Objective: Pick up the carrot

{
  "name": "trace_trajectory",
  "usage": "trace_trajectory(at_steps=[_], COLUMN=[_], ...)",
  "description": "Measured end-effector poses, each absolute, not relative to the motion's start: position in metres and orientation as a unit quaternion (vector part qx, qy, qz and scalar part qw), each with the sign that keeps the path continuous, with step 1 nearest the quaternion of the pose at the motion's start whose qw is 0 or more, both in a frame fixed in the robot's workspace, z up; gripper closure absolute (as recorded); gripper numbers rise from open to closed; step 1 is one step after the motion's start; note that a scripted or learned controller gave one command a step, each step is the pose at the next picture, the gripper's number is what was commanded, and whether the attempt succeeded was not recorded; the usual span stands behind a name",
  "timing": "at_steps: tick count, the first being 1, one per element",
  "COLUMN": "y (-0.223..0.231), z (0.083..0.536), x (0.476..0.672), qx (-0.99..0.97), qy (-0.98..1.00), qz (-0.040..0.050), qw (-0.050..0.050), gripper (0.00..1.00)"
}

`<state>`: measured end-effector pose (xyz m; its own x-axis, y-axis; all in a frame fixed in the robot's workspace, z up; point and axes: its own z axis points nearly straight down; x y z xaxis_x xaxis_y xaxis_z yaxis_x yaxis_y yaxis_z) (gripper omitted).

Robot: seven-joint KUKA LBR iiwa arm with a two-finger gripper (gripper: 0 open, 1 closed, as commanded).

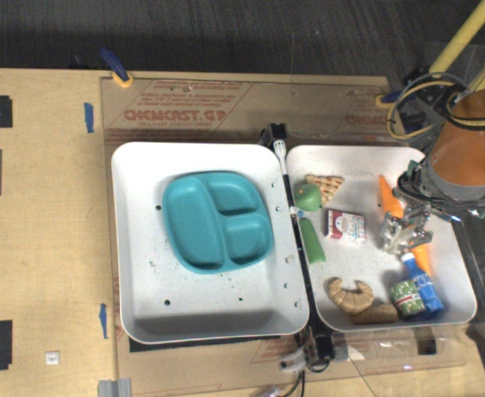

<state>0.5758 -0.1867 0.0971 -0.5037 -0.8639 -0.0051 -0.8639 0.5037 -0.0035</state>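
The gripper [400, 234] hangs low in the right bin [453, 259], toward the right of the frame, and its metal fingers [391, 236] blur together so that I cannot tell whether they stand apart or closed, or whether anything sits between them. The carrot [388, 197] lies just above and left of the fingertips, an orange piece at a slant, touching or nearly touching the gripper body. Just below the fingers lies an orange and blue bottle [422, 273], and beside it a green can [407, 297]. Further left in the same bin are a croissant [351, 294], a small red and white packet [344, 224], a long green vegetable [312, 240], a green round fruit [309, 196] and a waffle piece [326, 186]. The left bin [135, 222] holds a teal divided tray [218, 219].
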Motion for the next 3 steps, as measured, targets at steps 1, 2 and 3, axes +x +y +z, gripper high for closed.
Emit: trace_trajectory(at_steps=[1,2,3], y=[-0.129,-0.131,-0.181], z=[0.194,0.190,0.097], x=[0.612,0.609,0.624], qx=[-0.460,-0.458,-0.401], qy=[0.888,0.889,0.916], qz=[-0.0027,-0.0003,-0.0005], qw=[0.009,0.005,0.005], gripper=[1.00,0.00,0.00])
